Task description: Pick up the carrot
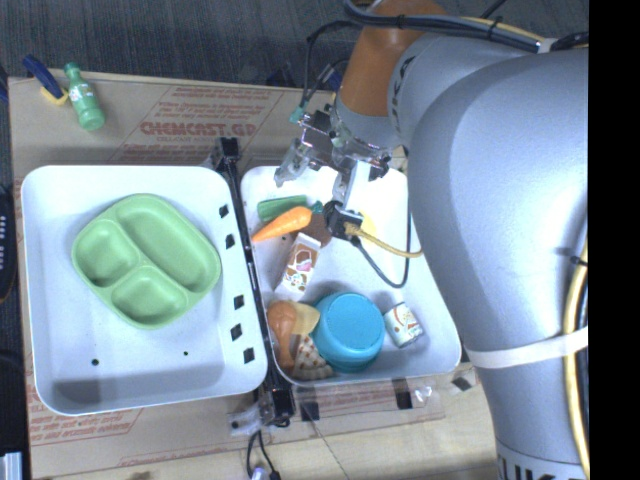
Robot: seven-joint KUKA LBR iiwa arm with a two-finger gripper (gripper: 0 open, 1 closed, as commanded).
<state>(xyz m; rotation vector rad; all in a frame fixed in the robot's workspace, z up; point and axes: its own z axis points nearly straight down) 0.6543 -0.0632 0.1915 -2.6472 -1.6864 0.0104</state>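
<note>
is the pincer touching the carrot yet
Apart. The camera view shows white bin floor between the pincer and the carrot, which lies below it.

We see glossy white plastic bins [60, 268], matt green plastic tray [146, 258], smooth orange carrot [281, 223], printed cardboard on table [200, 118].

Two bins side by side. Left bin [60, 368]: divided plate [146, 258] at centre. Right bin [432, 308]: carrot [282, 222] at 11 o'clock, carton [298, 266] just below it, bowl [349, 330] at 6. Gripper [318, 173] above the carrot, at 12.
</note>
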